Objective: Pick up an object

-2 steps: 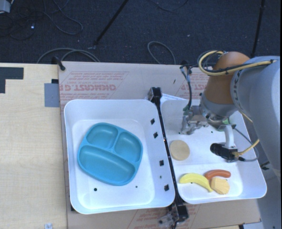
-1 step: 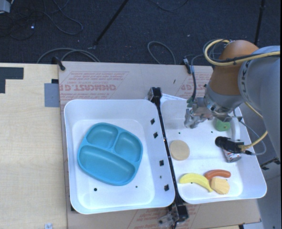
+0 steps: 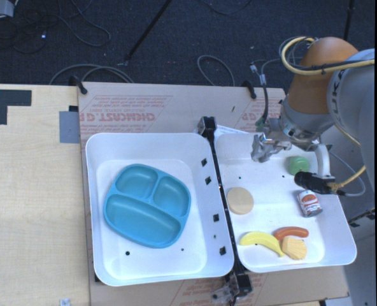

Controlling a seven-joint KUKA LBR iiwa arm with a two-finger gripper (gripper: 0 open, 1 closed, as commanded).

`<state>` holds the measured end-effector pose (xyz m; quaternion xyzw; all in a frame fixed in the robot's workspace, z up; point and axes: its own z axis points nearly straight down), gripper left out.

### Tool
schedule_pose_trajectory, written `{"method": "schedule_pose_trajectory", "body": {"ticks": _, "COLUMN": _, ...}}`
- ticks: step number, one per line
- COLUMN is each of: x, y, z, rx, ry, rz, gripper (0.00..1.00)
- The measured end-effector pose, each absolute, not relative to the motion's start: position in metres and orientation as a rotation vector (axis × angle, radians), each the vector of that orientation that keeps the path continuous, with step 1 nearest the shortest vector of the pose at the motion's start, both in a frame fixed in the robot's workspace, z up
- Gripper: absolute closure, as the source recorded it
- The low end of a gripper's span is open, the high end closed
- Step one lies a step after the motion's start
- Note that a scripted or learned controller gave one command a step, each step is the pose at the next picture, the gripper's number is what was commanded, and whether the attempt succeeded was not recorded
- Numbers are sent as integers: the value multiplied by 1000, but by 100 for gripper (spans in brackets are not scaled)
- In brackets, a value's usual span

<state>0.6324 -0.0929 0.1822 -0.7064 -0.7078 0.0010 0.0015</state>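
Green object [image 3: 297, 165] — arm bent above it

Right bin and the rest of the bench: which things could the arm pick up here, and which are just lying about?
Candidates for picking, all in the right bin:
green ball
small can
tan disc
banana
sausage
yellow corn piece
The gripper hangs over this bin's far end.

Lying about:
blue divided plate in the left bin
cardboard sheet
cables on the floor
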Motion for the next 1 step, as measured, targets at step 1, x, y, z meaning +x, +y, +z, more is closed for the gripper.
{"method": "schedule_pose_trajectory", "body": {"ticks": 1, "x": 633, "y": -94, "z": 205, "rx": -2216, "ry": -2221, "rz": 5, "gripper": 100}}
